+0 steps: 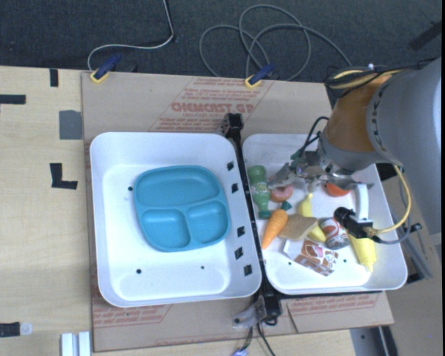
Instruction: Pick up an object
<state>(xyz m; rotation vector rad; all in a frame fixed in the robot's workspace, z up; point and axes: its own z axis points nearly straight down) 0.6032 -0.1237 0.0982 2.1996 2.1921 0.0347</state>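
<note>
The arm (pixel 386 117) hides the right bin's (pixel 282 273) far corner; its hand's (pixel 305 170) grip is unclear.

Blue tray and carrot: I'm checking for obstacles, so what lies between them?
In the camera view, between the blue tray and the carrot lie bare left-bin floor and the two bins' adjoining rims with black clips.

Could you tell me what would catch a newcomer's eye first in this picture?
Probably the blue tray, lying alone in the left bin. Next, the grey arm with its orange band, reaching into the right bin, its claw above a jumble of toy food, with a carrot near the divider.
</note>
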